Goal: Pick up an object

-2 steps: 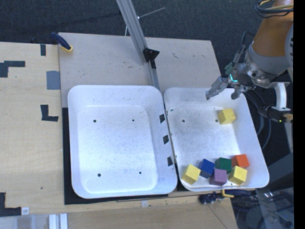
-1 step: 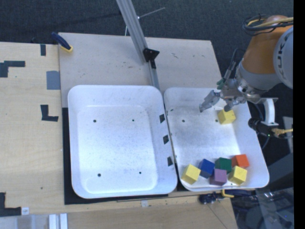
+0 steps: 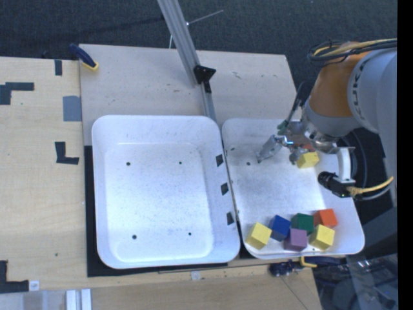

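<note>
- The hand [image 3: 279, 144] hangs over the far part of the right bin [image 3: 258, 192], reaching in from the right; one thin finger [image 3: 266, 151] points down and left toward the bin floor.
- Whether the fingers are apart or together cannot be told from this slanted view.
- A yellow cube [image 3: 308, 159] sits just right of the hand, under the wrist; it is not seen between the fingers.
- Along the near rim of the right bin lies a cluster: a yellow block [image 3: 259, 235] at the left, then a blue block [image 3: 281, 227], a purple block [image 3: 297, 238], a green block [image 3: 302, 222], another yellow one [image 3: 322, 237] and an orange block [image 3: 326, 217] at the right, most touching a neighbour.
- The middle of the right bin, between hand and cluster, is bare floor.
- The left bin [image 3: 110, 173] lies beside it, rims touching, on the tabletop [image 3: 142, 76].
- A slanted metal rail [image 3: 181, 31] crosses the far side.
</note>
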Available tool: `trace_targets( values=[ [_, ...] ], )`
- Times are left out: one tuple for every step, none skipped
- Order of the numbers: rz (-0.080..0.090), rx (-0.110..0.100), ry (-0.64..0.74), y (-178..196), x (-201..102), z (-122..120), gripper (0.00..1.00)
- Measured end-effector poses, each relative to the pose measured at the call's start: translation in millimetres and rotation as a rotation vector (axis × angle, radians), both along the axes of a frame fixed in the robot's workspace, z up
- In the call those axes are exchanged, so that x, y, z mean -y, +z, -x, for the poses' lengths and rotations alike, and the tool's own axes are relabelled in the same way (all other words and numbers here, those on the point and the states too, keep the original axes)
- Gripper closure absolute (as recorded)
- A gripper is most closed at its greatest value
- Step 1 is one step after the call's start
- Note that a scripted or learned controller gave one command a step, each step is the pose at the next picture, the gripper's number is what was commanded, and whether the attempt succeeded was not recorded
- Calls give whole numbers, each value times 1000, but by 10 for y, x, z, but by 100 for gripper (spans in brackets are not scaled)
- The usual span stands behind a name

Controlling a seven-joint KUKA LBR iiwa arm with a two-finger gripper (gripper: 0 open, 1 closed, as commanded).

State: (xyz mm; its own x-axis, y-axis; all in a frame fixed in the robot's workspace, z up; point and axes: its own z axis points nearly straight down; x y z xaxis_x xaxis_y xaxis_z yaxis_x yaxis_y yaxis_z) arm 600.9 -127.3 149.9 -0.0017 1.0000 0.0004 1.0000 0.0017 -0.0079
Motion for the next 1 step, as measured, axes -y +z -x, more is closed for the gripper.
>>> trace_targets(
  values=[
    [1,1,-1,-544,-8,15,0]
  ],
)
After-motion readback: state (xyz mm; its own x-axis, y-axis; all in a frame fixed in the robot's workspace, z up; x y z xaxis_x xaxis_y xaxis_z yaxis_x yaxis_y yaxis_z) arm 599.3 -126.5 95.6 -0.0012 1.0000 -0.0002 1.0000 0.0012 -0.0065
